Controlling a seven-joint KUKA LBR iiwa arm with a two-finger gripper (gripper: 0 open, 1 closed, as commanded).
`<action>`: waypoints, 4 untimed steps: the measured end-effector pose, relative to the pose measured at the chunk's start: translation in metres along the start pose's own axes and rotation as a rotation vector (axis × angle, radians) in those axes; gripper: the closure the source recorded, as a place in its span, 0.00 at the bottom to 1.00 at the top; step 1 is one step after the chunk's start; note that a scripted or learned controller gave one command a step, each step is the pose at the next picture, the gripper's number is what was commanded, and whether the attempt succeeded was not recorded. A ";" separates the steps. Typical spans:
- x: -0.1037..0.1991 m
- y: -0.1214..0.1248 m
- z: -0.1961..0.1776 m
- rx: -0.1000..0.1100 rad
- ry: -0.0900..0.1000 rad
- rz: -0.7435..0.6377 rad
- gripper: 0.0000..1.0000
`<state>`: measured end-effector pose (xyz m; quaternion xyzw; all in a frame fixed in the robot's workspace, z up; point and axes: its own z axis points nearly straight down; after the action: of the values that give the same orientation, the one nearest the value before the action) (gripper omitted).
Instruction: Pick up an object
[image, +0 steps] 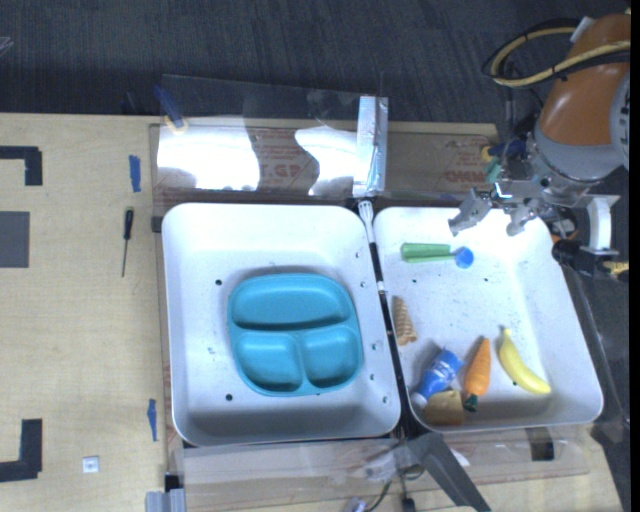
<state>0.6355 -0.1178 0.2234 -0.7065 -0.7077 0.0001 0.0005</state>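
At the right bin's (575, 330) near edge a brown item (446, 403) lies half hidden beneath blue packet (439, 372) and carrot (477, 368); the gripper (494, 212) spreads wide, holding nothing, over its far rim

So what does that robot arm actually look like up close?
The arm is grey with a rounded orange band above the wrist. Yellow and black cables loop beside it. At its end sits a metal gripper with two pale fingers.
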 end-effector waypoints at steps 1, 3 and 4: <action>-0.038 0.032 0.007 -0.003 -0.002 0.053 0.00; -0.018 -0.064 0.073 -0.001 -0.001 0.019 0.00; -0.053 -0.131 0.136 -0.005 -0.002 -0.016 0.00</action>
<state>0.5047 -0.1711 0.0872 -0.7006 -0.7135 -0.0011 -0.0020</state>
